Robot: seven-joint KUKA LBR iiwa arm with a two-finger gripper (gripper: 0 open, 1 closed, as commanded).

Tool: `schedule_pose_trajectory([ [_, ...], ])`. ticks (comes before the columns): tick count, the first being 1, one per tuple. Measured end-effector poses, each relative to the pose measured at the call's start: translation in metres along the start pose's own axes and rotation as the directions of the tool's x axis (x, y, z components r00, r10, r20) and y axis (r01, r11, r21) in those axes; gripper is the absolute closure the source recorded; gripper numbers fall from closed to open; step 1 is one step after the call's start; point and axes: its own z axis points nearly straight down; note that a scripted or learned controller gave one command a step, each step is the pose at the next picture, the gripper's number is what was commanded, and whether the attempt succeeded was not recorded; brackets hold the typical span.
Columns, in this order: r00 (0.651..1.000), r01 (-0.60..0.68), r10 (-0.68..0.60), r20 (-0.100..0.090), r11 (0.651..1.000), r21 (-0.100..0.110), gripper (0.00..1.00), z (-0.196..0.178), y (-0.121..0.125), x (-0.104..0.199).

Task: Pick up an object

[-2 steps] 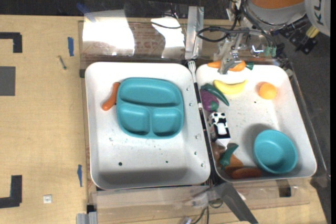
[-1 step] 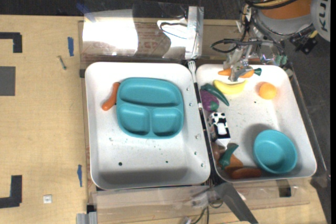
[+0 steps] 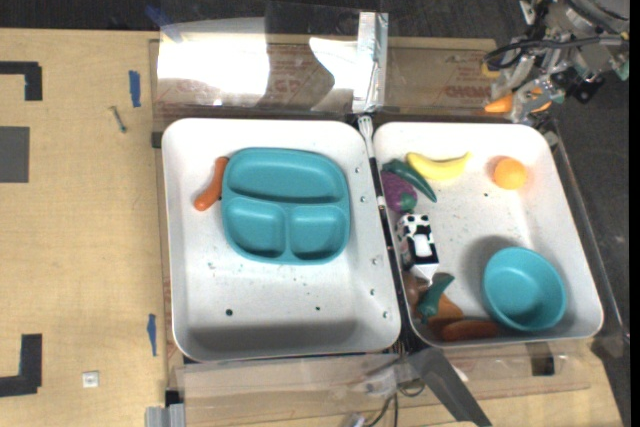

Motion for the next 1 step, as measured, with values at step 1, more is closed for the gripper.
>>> schedule_pose_trajectory([
  [1, 0.995, 0.096, -0.096, -0.01, 0.995, -0.008, 1.0, 0.044, 0.0071, 0.0321],
])
